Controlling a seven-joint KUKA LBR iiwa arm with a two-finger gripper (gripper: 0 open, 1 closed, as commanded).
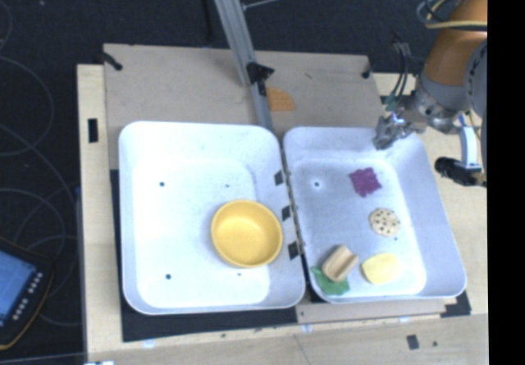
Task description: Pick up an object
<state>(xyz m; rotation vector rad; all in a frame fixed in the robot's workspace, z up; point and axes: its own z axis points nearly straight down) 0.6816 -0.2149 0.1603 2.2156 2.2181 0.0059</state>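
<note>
The tool [387, 139] is hovering over the far right corner of the right bin [435, 191], and I cannot tell its state from this slant. Candidates are lying well apart from it: a purple piece [365, 182] nearest, then a cookie [384, 222], a yellow lump [381, 268] and a tan block [338, 261]. The flat purple piece is risking a slipped pinch; the front items are crowding the rim, inviting a wall strike.

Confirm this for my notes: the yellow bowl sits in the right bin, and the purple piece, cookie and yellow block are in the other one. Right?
Not quite. The camera view shows the yellow bowl in the left bin; the purple piece, cookie and yellow block are in the other one, the right bin.
</note>
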